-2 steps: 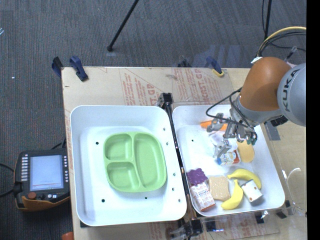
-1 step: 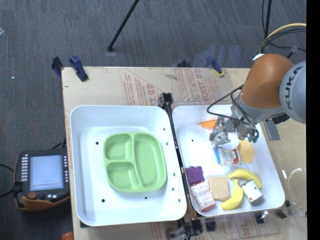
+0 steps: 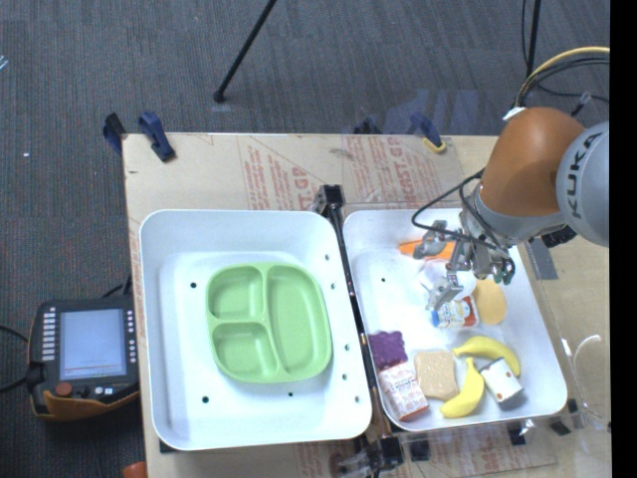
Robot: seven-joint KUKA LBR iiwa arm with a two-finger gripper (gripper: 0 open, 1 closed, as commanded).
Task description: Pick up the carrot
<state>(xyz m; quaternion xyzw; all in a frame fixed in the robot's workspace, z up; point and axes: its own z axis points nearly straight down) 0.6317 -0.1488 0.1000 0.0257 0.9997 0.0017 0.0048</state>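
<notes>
Right bin point(image 3: 393, 229): the carrot point(image 3: 410, 248) lies near the rear wall, only its orange end visible, just left of the gripper point(image 3: 445, 289). The gripper hangs above a small packet point(image 3: 456, 312); whether its jaws are open cannot be told.

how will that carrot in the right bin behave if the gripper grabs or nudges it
The carrot looks like a small, stiff orange piece, probably light. Its rounded form may roll or slip when nudged. It lies partly hidden beside the gripper, so that's a guess.
</notes>
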